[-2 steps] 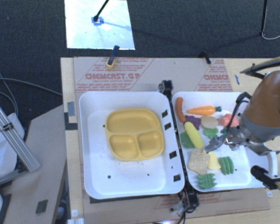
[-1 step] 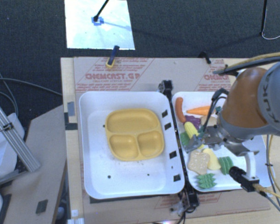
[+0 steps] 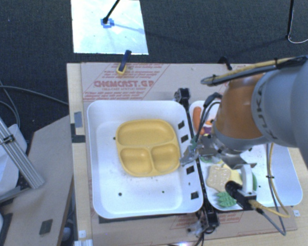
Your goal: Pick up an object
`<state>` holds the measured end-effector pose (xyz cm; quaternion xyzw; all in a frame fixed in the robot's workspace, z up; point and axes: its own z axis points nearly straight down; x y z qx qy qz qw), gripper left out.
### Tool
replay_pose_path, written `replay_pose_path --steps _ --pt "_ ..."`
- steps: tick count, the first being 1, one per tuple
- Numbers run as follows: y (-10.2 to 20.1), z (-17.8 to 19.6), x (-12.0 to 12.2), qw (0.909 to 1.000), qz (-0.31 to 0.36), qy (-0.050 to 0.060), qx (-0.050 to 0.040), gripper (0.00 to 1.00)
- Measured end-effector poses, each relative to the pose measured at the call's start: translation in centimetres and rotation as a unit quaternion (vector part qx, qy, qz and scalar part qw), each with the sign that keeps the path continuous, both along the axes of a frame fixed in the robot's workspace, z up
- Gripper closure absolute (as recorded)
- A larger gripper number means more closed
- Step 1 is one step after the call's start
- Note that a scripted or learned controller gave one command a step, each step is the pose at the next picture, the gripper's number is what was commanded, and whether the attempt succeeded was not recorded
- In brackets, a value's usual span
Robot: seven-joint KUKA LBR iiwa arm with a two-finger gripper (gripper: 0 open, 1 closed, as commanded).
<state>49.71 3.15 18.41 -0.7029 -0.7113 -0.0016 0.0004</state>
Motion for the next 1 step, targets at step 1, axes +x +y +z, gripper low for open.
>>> replay_pose_path --steps 1 --pt "-5.12 0.04 0.42 1.0 -0.007 0.0 -0.0024 0.0"
